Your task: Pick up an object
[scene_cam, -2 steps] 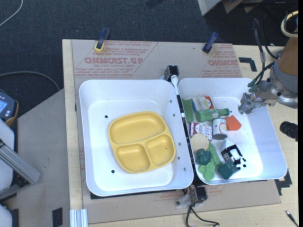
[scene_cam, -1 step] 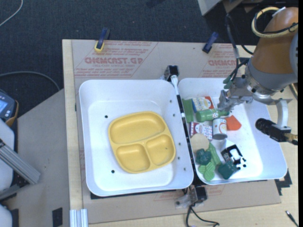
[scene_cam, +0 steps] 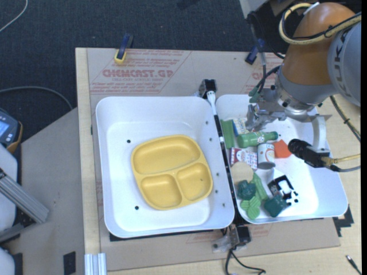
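Observation:
My gripper [scene_cam: 256,119] hangs low over the far part of the right bin [scene_cam: 328,195], under the grey wrist and orange band. Just below it lies a small green bottle [scene_cam: 256,138] on its side. Beside the bottle are a grey can [scene_cam: 265,156], an orange piece [scene_cam: 281,149], a flat green item [scene_cam: 229,133] and a red-and-white carton [scene_cam: 243,156]. Nearer the front lie dark green toys [scene_cam: 248,190] and a black-and-white object [scene_cam: 282,185]. The view shows nothing held by the gripper.
A yellow three-compartment plate [scene_cam: 171,171] lies in the left bin [scene_cam: 109,153]. A black divider clip [scene_cam: 207,88] sits between the bins at the far rim. Cables trail from the arm across the right bin's right side.

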